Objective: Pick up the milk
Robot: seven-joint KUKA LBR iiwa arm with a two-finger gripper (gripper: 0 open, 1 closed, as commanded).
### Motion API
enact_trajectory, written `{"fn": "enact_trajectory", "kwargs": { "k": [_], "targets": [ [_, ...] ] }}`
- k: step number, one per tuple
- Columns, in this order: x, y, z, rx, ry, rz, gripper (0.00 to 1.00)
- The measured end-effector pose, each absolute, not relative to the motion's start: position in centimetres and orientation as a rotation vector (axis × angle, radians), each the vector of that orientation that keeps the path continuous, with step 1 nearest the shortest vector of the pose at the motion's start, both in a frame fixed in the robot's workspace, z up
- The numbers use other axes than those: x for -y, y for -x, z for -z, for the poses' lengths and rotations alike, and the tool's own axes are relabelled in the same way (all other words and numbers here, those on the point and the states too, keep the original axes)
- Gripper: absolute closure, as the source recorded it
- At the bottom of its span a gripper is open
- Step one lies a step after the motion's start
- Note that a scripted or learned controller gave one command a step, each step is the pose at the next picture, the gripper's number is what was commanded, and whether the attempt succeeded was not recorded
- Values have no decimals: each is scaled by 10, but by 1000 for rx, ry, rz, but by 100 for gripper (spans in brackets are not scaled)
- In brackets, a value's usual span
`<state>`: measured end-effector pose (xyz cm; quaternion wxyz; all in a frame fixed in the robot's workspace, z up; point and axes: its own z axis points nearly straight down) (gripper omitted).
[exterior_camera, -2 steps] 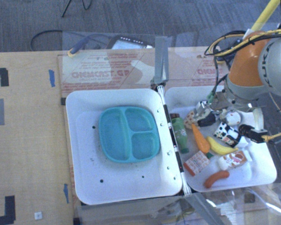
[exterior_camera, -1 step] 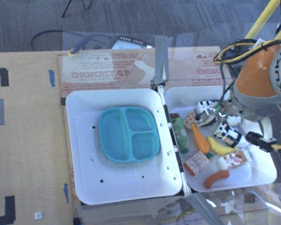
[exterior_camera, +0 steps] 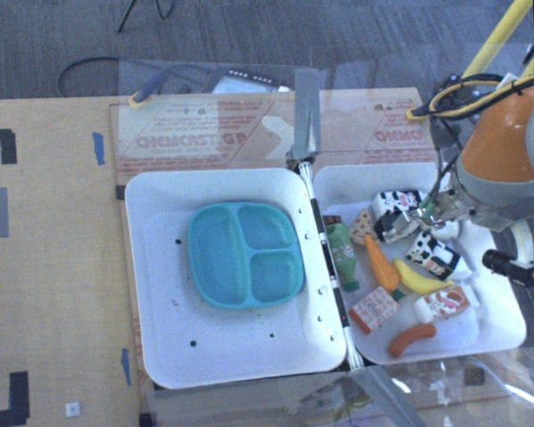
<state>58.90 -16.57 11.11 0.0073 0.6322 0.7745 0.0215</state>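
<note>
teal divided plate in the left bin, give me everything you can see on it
The teal divided plate looks like matte plastic, a rounded square with a raised rim. Ridges split it into three compartments: one long one along its left side and two smaller ones stacked on the right. All three hold nothing. It lies flat, right side up, about in the middle of the left white bin, touching only the bin floor, apart from the walls.

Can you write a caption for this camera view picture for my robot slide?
Robot claw hovers over toy food in the right bin; a blue plate sits in the left bin.
</note>
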Motion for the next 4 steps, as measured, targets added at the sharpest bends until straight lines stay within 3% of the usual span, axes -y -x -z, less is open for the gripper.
{"fn": "enact_trajectory", "kwargs": {
  "k": [1, 2, 3, 4],
  "targets": [
    [204, -543, -89, -2572, -1788, -8, 0],
    [206, -544, -100, -2563, -1792, -12, 100],
    [199, -593, -127, -2516, -1878, -1, 100],
    [144, -564, -178, -2304, -2138, -1, 100]
  ]
}}
